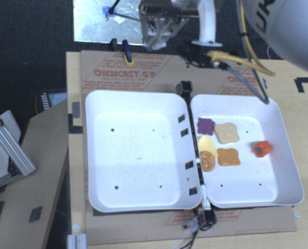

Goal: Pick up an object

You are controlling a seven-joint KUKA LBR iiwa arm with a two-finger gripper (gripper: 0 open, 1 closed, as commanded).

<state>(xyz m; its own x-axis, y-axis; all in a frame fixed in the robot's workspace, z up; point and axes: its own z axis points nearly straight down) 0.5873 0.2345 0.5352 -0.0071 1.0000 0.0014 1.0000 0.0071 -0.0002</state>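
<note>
1. The tool [156, 38] hangs high beyond the bins' far edge, holding nothing; how wide it stands I cannot tell.
2. Pickable items cluster in the right bin [283, 134]: purple piece [206, 125], toast slice [226, 133], orange-red fruit [262, 149].
3. Loose spacing favours grasping.

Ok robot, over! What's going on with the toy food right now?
Gripper high above the bench, beyond the bins, holding nothing. Small orange round toy, purple piece, tan toast-shaped pieces all lying in right white bin. Nothing in the way.
</note>
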